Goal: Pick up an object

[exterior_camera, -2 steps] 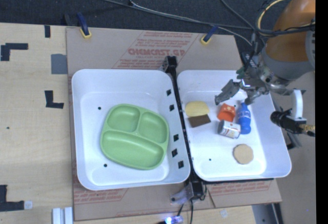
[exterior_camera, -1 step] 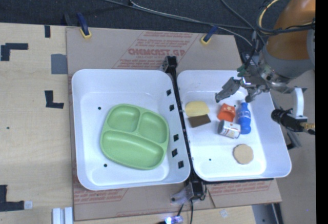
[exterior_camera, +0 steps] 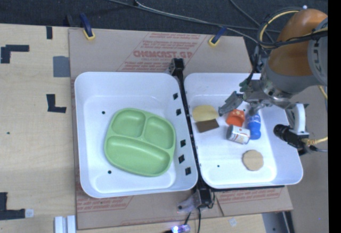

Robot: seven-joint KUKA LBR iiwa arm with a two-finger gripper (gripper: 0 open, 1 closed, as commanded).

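Reaching in from the right, the arm (exterior_camera: 290, 56) hung low over the right bin (exterior_camera: 213, 173), its gripper (exterior_camera: 246, 105) poised just above a tight cluster of small things, most likely lining up for a grab. How far the gripper stood open could not be told, and nothing was visibly held.

That cluster held one orange item (exterior_camera: 235, 117), one blue bottle (exterior_camera: 254, 126) and one small carton (exterior_camera: 239, 134), all touching or nearly so, which would make a clean pick awkward. Nearer the divider lay one yellow round piece (exterior_camera: 204, 113) against one brown block (exterior_camera: 207, 125), and one tan disc (exterior_camera: 253, 160) sat apart toward the front. One green divided plate (exterior_camera: 140, 142) lay alone in the left bin (exterior_camera: 88, 88). Two bins stood on the table (exterior_camera: 32, 136).
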